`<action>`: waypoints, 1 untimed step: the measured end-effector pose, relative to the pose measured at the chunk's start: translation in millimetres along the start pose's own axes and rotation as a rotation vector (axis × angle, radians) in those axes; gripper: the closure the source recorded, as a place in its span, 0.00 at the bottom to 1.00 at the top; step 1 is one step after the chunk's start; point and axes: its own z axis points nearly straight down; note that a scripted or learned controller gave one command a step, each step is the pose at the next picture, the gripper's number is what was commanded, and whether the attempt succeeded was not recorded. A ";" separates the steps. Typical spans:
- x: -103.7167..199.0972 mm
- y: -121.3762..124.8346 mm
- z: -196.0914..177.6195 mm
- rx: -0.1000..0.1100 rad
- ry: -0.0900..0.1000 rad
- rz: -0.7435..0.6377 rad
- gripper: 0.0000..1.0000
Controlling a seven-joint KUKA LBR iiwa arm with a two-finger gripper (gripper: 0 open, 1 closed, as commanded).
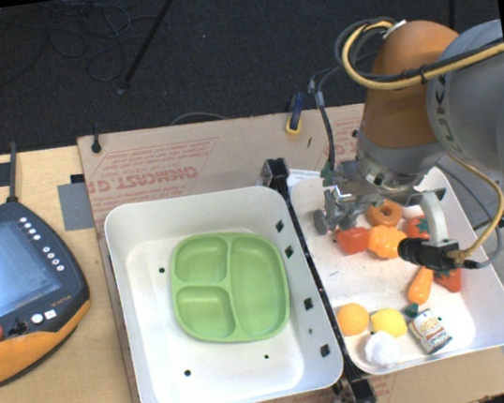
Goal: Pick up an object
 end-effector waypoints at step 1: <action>-7.3 -5.1 -12.6 0.000 0.000 -0.001 1.00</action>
